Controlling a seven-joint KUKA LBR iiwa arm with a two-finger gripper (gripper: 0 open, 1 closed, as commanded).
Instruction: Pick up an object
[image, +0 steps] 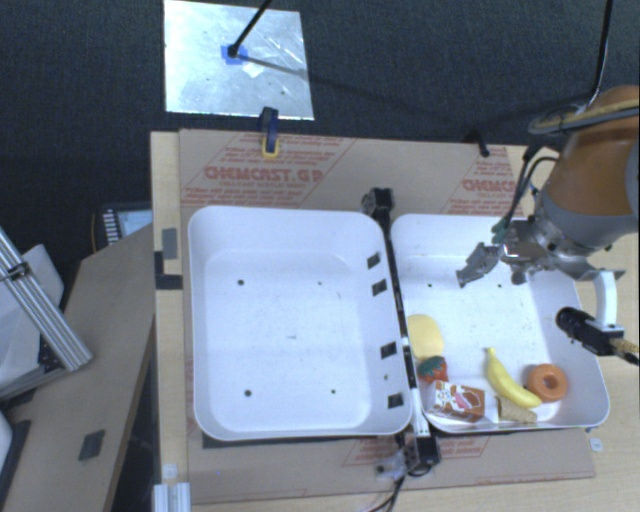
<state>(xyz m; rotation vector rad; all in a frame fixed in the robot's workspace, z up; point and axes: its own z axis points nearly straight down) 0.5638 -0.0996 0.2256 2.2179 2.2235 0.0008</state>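
Dark carpet behind, foil-like square sheet (238, 58) lying on it at top with a blue-tipped rod on it. Cardboard-topped worktop (300, 165) with red print, carrying two shallow white bins side by side, black clips along the shared edge.

Left bin (215, 240) – bare white floor, a few small dark holes.

Right bin (440, 240) – all objects clustered in the near half:
- pale yellow rounded item (424, 335) against the divider wall
- small red-and-green piece (432, 369) just below it, touching or nearly so
- red-and-white packet (459, 401) at the near-left corner, lying flat
- banana (508, 377) slanted, just right of the packet
- tan wedge-shaped piece (516, 411) under the banana's lower end, contact unclear
- orange ring, doughnut-like (546, 381), just beside the banana on its right

Arm (595, 170) entering from the right, orange band above the grey wrist, cables trailing off upward. Claw (478, 266) over the far half of the right bin, pointing left and down, well apart from the object cluster. Nothing visible between the fingers; released or clenched – cannot tell at this resolution. Whether the tips touch the bin floor also not readable.

Black cylindrical fitting (585, 330) sticking in over the bin's right rim, below the wrist.

Left of the worktop: lower tan surface (80, 330), aluminium profile (35, 300) slanting across it.
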